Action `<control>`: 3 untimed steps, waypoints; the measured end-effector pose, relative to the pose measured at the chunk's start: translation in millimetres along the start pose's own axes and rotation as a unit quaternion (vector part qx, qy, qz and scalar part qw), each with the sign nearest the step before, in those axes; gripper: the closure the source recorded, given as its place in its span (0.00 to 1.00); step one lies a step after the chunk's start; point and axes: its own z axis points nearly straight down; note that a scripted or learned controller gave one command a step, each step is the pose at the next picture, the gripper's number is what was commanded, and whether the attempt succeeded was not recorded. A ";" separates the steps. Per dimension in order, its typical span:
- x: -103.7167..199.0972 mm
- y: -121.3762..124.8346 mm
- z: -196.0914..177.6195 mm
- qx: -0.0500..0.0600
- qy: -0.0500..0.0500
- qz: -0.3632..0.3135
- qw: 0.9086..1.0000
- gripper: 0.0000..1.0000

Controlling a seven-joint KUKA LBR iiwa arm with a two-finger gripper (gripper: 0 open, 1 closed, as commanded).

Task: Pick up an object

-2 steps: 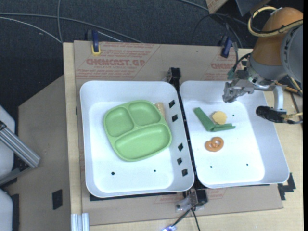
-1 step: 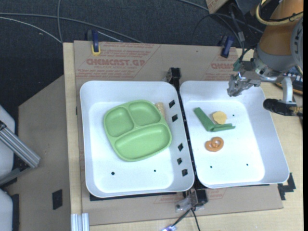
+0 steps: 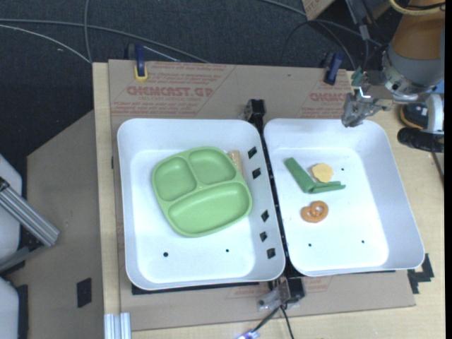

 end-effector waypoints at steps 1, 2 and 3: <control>57.9 -14.3 10.8 0.005 0.002 -0.001 1.000 1.00; 105.8 -23.0 2.6 0.005 0.002 -0.001 1.000 1.00; 155.8 -29.0 -1.6 0.005 0.002 -0.002 1.000 1.00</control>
